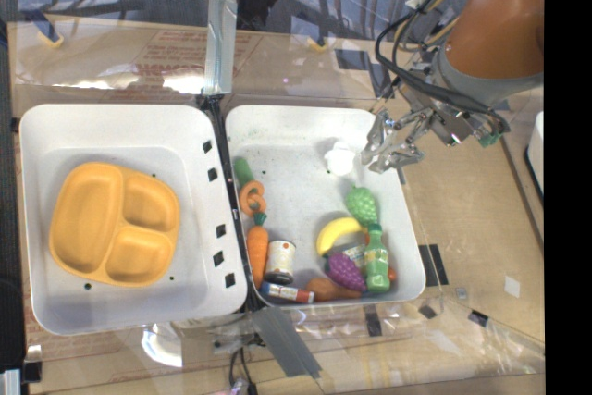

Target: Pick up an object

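Observation:
My gripper [389,150] hangs over the right bin's [287,129] far right edge, its fingers open with nothing between them. Just left of it lies a small white object [339,160]. Below it in the bin lie green grapes [363,203], a banana [337,232], purple grapes [346,272] and a green bottle [376,260]. A carrot [258,247], a small can [279,260] and an orange ring [252,197] lie along the bin's left side.
The left bin [55,129] holds a yellow divided plate [113,222]. A brown sausage-like piece [331,289] and a red-and-white marker [287,293] rest against the right bin's near wall. A green pickle-like piece [242,169] sits by the divider. Cables loop off the arm above the gripper.

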You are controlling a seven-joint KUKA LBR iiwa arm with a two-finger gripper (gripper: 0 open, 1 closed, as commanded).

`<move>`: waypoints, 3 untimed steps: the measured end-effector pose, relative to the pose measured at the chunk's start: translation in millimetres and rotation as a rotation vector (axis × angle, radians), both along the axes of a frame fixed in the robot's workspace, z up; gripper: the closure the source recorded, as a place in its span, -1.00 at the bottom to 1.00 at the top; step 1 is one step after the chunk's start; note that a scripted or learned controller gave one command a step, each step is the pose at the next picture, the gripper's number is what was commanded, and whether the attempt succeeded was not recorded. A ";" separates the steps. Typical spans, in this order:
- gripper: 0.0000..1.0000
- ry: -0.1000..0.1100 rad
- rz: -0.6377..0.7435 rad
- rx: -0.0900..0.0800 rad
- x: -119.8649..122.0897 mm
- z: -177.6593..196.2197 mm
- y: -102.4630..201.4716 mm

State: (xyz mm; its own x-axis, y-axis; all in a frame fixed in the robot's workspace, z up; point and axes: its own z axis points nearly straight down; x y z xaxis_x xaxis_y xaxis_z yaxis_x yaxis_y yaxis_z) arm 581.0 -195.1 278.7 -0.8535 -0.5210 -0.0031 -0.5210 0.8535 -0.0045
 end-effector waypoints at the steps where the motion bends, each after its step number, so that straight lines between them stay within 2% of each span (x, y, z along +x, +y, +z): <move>1: 1.00 0.009 0.091 0.004 -84.2 -69.5 -15.8; 2: 1.00 0.000 0.194 0.001 -11.0 -33.9 6.3; 3: 1.00 0.002 0.225 0.002 77.1 -27.2 19.7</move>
